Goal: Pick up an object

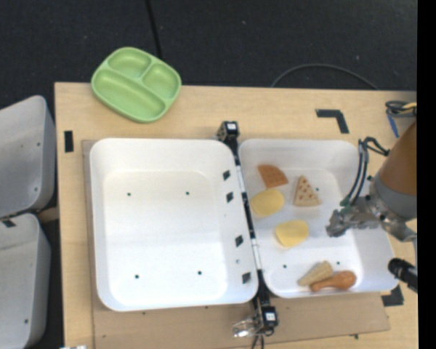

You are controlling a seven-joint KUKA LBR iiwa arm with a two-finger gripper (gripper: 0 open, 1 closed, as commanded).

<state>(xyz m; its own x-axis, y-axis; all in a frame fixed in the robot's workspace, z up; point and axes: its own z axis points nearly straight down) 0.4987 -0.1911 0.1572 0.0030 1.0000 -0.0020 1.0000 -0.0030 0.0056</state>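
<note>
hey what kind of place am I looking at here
Most likely a robotics lab bench set up for grasping trials. Two shallow white bins sit side by side on a wooden board, toy food pieces such as a pizza slice lie in the right one, and a robot gripper reaches in.

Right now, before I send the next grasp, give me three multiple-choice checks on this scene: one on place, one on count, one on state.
1. Where do the food pieces lie?
A. In the left bin
B. In the right bin
C. On the green plate

2. How many pale yellow round pieces are there?
A. One
B. Two
C. Four

3. How does the green plate sit?
A. Inside a bin
B. Under the hand
C. At the bench's far left corner, overhanging its edge

Key: 1 B, all the pieces, such as the orange wedge and the carrot-like piece, lie in the right bin. 2 B, one yellow piece and another. 3 C, the green plate lies outside both bins, partly past the bench edge, away from the hand.
</note>
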